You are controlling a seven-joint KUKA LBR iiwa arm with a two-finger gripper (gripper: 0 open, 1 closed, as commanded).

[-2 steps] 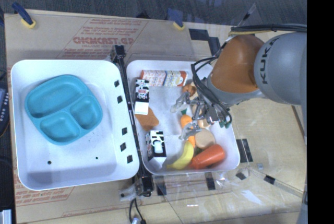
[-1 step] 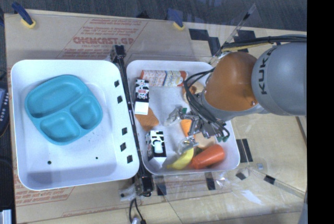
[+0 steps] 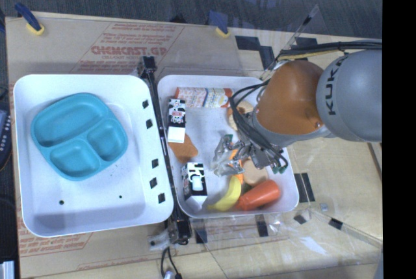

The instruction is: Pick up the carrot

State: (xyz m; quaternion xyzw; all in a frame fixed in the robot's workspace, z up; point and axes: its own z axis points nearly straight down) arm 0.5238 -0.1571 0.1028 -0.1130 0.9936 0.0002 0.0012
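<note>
One step of the task looks open: the smooth orange-red tapered carrot (image 3: 260, 194) lies on the floor of the right-hand shallow white plastic bin (image 3: 195, 84), at about five o'clock within it, so lifting it is not yet done as far as the camera view shows. Its left end sits just beside a curved yellow banana (image 3: 227, 196), close enough that the two may be touching. The metal two-finger gripper (image 3: 231, 155) hangs low over the middle of that bin, at roughly eleven o'clock from the carrot and near it but apart; nothing can be made out between its fingers, and cables and glare hide how wide they stand, so that cannot be told. Judging from this, the closing and the lift remain. A brown wedge-shaped block (image 3: 184, 147) lies at nine o'clock from the gripper. The left-hand white bin (image 3: 39, 212) bears a blue three-compartment plastic plate (image 3: 78, 134).
</note>
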